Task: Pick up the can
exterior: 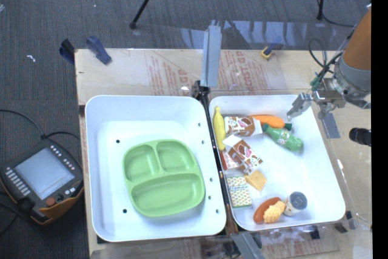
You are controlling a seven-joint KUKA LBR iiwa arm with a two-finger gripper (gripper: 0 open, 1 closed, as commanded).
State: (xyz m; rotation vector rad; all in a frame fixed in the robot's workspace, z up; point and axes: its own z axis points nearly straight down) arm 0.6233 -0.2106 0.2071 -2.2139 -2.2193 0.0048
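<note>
Counter (pixel 151 73) bearing two shallow white bins side by side. The left bin (pixel 103 124) holds a green divided plate (pixel 163 178). The right bin (pixel 315 179) holds the toy foods: a banana (pixel 218 125) along its left wall, a carrot (pixel 267 121), a green bottle (pixel 282 137), three small printed cartons (pixel 241 156), a cheese wedge (pixel 256 180), an orange dish of corn (pixel 270 210), and the can (pixel 296 202).

The can lies in the near right corner of the right bin, its round end facing the camera, just beside the corn dish. The arm (pixel 361 51) enters from the right, and the gripper (pixel 320 100) hangs over the far right corner of the same bin, well apart from the can. The jaws appear spread, one finger (pixel 298 106) angled out toward the carrot; nothing sits between them.

Progress: judged from this layout, the pick has not begun. The can rests untouched on the bin floor. Remaining steps: travel toward the near corner, descent over the can, closure, and lift. The bin wall and the adjacent corn dish probably leave little room for the fingers.
</note>
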